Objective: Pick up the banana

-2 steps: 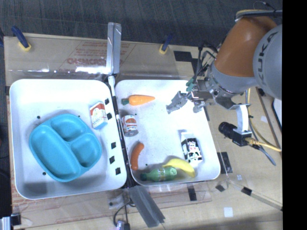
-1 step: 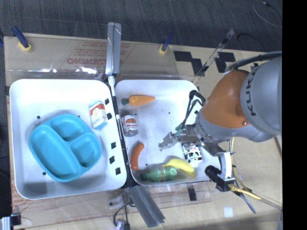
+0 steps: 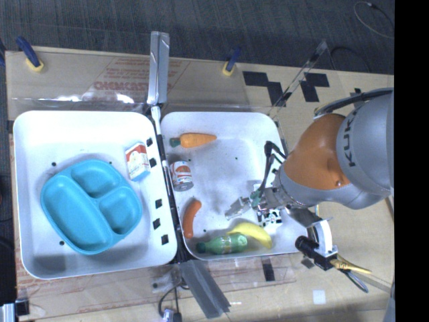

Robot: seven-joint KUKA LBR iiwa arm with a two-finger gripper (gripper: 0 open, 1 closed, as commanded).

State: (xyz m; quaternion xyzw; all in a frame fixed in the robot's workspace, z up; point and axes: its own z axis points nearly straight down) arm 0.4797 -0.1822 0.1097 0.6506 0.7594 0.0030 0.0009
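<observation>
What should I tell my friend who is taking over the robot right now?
Pincer: low in the right bin, just above the banana; cannot tell if open or shut, nothing seen in it.
Banana: lying near the right bin's front edge, beside the green bottle.
Also there: carrot, small can, sausage. Left bin has the blue divided plate and a small carton.
Done: arm is near the banana.
Left: grab it and lift it.
</observation>
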